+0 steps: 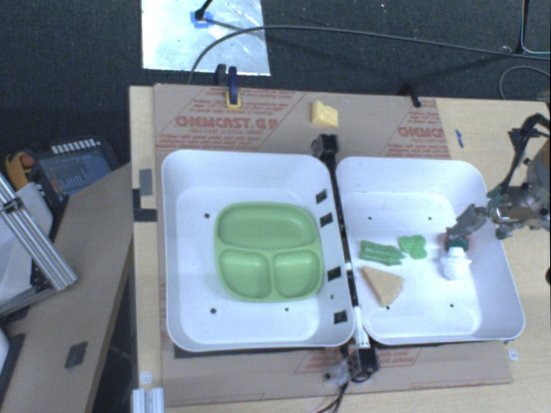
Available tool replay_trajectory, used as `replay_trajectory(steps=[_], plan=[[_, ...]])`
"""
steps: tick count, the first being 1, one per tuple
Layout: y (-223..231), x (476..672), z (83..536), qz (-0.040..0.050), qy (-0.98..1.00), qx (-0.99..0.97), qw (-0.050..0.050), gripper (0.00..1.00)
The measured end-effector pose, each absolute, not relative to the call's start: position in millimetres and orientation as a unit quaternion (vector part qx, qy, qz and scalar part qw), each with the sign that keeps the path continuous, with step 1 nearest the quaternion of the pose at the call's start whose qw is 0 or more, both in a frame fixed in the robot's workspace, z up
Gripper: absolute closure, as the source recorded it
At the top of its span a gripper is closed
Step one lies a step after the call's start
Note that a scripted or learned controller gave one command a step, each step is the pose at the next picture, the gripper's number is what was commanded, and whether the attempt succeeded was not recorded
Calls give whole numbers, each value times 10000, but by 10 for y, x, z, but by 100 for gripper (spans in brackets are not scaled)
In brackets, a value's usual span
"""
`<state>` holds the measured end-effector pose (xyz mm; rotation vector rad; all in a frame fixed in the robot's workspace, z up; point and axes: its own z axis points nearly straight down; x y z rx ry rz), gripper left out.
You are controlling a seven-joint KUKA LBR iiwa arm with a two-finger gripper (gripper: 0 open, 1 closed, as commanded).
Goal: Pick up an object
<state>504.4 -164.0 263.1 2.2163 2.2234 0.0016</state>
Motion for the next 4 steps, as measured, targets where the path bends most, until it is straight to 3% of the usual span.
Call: replay_trajectory(steps=[1,3,4], plan=[[-1636,5109,2025,-6,7076,7066,-13,0],[-1652,4983,906,9,7074,7068,13,0],[-1655,4983,1022,8,7075,7067,20,100]])
